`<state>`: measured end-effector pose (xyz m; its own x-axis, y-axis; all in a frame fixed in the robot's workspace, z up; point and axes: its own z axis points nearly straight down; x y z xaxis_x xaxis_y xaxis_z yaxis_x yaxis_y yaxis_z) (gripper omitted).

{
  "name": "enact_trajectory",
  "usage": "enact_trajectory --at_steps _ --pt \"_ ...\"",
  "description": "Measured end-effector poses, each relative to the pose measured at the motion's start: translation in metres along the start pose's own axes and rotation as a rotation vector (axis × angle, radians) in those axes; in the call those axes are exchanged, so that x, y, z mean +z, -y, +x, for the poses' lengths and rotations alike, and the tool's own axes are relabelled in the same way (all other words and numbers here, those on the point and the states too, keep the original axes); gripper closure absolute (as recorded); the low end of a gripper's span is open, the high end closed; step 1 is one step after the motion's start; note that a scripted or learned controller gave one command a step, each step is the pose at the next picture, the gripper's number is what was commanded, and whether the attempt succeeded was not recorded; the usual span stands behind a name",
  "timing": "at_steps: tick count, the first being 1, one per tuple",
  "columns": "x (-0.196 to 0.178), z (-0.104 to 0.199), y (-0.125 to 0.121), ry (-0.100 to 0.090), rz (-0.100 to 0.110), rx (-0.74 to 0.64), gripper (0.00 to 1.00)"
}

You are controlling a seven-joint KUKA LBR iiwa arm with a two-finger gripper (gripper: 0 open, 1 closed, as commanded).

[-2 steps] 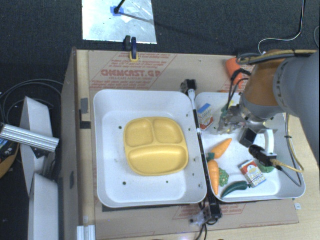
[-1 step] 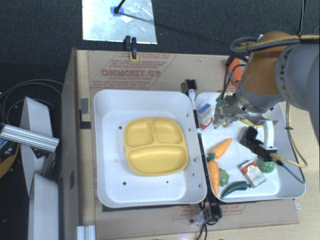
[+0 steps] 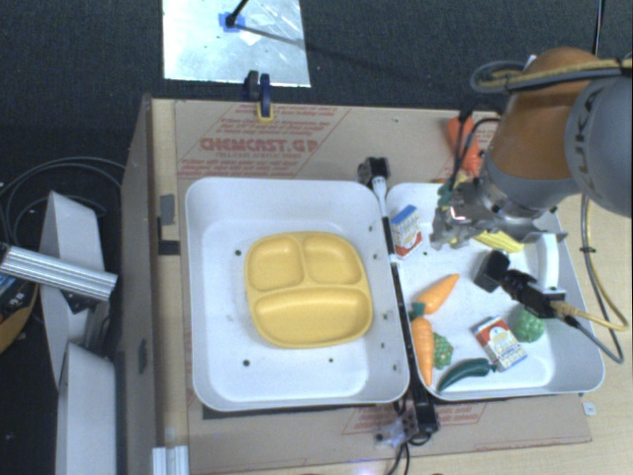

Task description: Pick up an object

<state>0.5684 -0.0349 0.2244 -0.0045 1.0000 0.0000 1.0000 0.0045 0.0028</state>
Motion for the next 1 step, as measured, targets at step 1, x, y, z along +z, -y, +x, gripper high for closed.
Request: enact_trajectory --at_steps 1 --pt "-0.0393 -0.0046 -0.0032 0.000 0.000 0.000 1.00"
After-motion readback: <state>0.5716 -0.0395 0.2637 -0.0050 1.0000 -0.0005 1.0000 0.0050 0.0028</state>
